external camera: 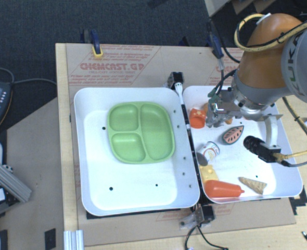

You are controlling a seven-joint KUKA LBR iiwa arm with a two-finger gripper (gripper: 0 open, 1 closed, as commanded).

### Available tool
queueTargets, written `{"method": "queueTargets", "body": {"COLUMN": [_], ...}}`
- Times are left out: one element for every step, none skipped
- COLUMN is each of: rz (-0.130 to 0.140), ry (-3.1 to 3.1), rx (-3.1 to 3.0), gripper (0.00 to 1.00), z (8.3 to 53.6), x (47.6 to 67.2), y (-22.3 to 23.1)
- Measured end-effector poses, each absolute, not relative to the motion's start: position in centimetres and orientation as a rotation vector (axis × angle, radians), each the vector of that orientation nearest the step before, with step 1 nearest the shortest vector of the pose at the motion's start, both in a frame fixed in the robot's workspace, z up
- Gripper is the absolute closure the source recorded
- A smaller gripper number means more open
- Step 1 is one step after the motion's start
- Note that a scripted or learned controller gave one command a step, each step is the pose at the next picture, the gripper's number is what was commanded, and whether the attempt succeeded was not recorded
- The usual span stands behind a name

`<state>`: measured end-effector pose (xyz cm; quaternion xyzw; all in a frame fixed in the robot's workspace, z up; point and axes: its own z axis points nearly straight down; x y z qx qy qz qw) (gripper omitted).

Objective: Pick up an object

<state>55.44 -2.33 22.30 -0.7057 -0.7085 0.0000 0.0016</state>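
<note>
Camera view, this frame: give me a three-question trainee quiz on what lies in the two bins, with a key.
1. True or false: the green tray lies in the right bin.
2. Which item lies nearest the right bin's front edge?
A. the orange cup
B. the carrot
C. the brown oval piece
3. Fill in: the tray has ___ compartments.

Key
1. False. It lies in the left bin.
2. B. The carrot lies at the front, beside the cone.
3. Three.
</note>
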Motion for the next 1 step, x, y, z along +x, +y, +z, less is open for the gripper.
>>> {"method": "queueTargets", "body": {"rz": [0.001], "ry": [-2.221], "rx": [-2.218], "gripper": [1.0], "z": [23.45], "x": [54.36], "y": [-1.7]}}
